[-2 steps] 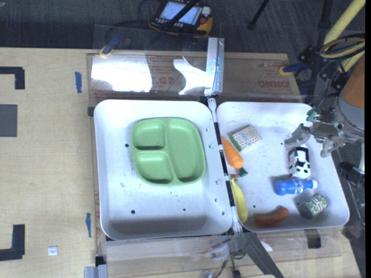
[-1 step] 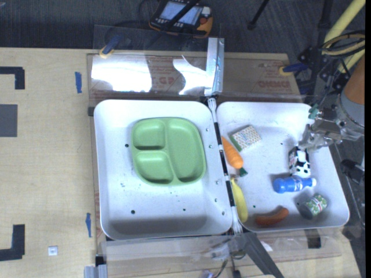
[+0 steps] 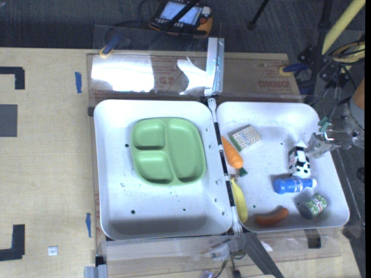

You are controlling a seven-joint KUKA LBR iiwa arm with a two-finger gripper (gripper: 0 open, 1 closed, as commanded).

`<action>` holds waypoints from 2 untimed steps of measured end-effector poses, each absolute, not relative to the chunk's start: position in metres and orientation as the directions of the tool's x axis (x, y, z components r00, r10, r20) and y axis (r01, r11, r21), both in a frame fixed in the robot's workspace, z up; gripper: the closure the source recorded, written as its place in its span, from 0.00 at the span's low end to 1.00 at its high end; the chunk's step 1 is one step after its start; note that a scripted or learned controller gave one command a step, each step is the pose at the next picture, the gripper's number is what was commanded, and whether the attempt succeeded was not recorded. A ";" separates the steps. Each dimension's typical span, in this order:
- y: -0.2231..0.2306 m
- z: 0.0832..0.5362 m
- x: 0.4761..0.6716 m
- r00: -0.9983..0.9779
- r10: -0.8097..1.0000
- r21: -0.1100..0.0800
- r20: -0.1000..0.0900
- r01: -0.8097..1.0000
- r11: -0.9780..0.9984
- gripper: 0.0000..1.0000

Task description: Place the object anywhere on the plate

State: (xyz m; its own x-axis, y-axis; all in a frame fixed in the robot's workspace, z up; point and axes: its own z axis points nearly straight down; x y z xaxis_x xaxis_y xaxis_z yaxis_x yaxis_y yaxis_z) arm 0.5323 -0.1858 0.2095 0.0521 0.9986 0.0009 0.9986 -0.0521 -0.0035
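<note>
A green plate (image 3: 168,150) with three compartments lies in the left bin (image 3: 110,207). The right bin (image 3: 272,117) holds a carrot (image 3: 233,154), a small patterned box (image 3: 246,136), a black-and-white cow toy (image 3: 299,161), a blue bottle (image 3: 293,185), a green can (image 3: 313,205), a brown sausage (image 3: 271,216) and a banana (image 3: 239,198). My gripper (image 3: 317,146) reaches in over the right bin's right side, just above and to the right of the cow toy. Nothing can be seen held in it.
The divider between the two bins (image 3: 219,155) runs close by the carrot and the banana. A clear sheet and a metal bracket (image 3: 214,65) stand behind the bins. Cables and stands crowd the far right.
</note>
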 end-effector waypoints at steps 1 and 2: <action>-0.139 0.199 0.558 -0.035 0.999 -0.002 0.000 0.999 0.035 1.00; -0.147 0.281 0.595 -0.442 0.897 0.001 -0.002 0.897 0.442 1.00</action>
